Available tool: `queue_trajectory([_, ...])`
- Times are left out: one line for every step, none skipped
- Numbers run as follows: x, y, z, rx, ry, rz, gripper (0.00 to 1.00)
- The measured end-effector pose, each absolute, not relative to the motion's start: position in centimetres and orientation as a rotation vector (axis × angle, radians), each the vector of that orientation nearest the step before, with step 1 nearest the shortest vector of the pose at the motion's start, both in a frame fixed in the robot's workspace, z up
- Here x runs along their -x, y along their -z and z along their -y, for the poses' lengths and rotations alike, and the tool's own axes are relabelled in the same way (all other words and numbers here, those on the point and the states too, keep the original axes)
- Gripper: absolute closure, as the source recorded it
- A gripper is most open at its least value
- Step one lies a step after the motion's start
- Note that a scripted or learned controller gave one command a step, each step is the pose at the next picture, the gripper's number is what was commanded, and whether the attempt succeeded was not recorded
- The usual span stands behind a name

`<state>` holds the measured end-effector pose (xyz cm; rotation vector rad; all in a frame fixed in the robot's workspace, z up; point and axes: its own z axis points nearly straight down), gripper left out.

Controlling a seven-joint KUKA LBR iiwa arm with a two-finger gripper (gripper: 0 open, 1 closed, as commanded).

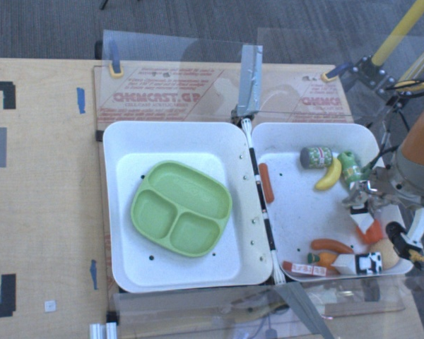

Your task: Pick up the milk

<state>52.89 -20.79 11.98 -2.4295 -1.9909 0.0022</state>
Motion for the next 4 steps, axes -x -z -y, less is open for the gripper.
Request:
queue_trajectory([-48.0,-19.8,17.7,2.593,-0.005,1.770,1.00])
queue_trajectory([-48.0,-19.6,18.1,2.651,-0.005,1.683,1.00])
queue_trajectory([-49.2,-11.6,16.7,2.548,0.002,1.833,1.00])
queue_trajectory([-48.0,-19.7,12.4,2.724,-0.007,1.561,1.00])
